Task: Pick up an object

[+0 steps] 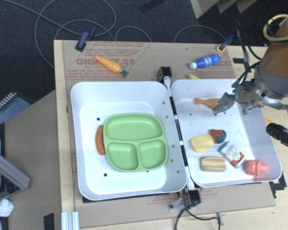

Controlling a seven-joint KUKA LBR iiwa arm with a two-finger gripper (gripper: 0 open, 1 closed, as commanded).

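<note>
My gripper hangs over the back of the right bin, open, with nothing between its fingers. Its left finger is just right of a brown spoon-shaped piece. Nearer the front lie a yellow lump, a red and teal piece, a tan bread-like block, a white and red packet and a pink-red lump.
The left bin holds a green divided plate with an orange sausage beside it. Behind the bins, on the bench, lie a toy carrot and a blue bottle. Cables run along the floor.
</note>
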